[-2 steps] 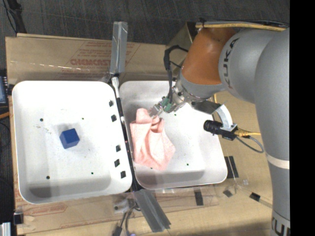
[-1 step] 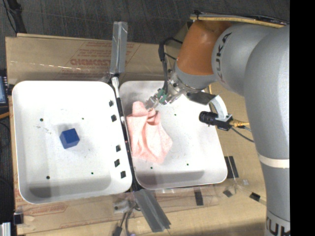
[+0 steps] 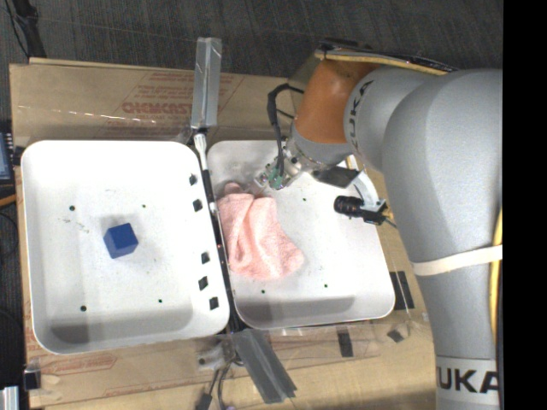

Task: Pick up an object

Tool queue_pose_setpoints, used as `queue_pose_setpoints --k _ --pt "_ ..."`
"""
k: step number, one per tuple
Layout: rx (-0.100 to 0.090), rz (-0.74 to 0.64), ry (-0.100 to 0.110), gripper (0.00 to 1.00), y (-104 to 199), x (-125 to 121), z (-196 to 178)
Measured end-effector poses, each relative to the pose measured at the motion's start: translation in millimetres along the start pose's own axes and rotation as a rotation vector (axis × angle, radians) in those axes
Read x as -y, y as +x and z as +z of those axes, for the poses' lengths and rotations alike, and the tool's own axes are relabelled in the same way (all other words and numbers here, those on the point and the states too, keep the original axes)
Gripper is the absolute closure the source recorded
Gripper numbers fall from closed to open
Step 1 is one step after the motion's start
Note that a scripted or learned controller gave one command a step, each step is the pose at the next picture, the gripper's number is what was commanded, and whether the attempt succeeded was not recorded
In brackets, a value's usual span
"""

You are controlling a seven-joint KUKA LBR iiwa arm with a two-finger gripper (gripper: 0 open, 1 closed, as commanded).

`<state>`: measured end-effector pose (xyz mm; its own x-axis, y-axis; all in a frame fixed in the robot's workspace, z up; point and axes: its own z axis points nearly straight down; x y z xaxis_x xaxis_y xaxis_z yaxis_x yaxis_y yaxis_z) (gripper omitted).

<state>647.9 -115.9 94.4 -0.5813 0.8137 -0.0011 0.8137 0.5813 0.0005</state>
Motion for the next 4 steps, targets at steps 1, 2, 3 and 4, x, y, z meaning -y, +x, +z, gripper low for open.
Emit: queue_pose_setpoints --k 1,2,3,4 --pt "0.0 0.0 0.0 0.0 0 0 0" --pt "0.0 0.04 -0.001 0.0 -10 0 -126" --pt "0.001 0.04 -0.001 0.0 -20 2 1" --pt "-0.002 0.116 0.002 0.0 28 11 2"
